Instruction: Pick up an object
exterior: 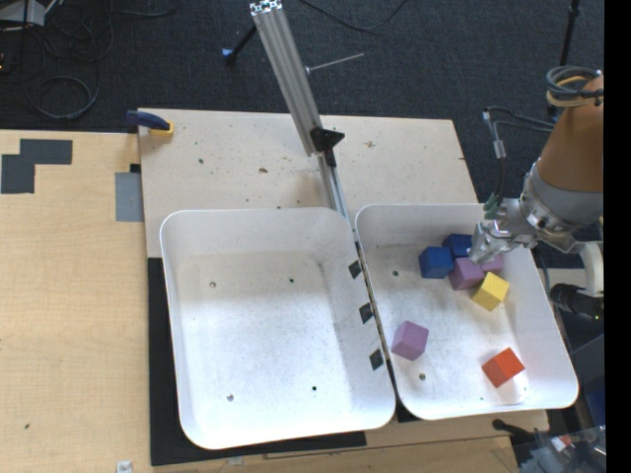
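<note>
Purple, blue and yellow blocks crowd together at the far side of the right bin [552, 363], and the gripper [486, 247] sits low over that cluster, right above the purple block [465, 273] with the blue ones [435, 262] just to its left and the yellow block [491, 291] touching on the near side. This looks like the reach-and-grasp step, but whether the fingers stand wide or pinched I cannot tell, nor whether anything sits between them. Next, the move calls for a firm close on one block, then a straight lift clear of its neighbours; a second purple block [410, 340] and a red block [504, 367] lie apart, nearer the front.
</note>
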You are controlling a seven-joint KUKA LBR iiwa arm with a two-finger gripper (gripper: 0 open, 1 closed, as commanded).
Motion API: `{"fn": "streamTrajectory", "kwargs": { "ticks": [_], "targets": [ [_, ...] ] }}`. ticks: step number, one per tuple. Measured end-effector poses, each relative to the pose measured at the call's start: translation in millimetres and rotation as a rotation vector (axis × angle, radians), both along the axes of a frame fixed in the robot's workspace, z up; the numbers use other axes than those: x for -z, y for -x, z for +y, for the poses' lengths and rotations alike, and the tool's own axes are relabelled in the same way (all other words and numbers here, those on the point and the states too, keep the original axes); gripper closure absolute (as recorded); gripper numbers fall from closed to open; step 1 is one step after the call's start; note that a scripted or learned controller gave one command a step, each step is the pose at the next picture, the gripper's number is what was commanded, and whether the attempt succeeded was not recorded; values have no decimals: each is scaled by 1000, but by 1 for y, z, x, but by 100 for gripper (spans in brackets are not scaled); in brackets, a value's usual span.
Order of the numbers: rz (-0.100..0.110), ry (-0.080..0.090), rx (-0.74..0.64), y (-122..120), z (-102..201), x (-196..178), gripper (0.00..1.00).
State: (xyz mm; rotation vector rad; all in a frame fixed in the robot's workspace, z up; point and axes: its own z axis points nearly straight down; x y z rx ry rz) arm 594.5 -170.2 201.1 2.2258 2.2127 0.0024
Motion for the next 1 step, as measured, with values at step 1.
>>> {"fn": "streamTrajectory", "kwargs": {
  "ticks": [1],
  "targets": [
    [0,0,-7,-1,-1,-49,100]
  ]
}}
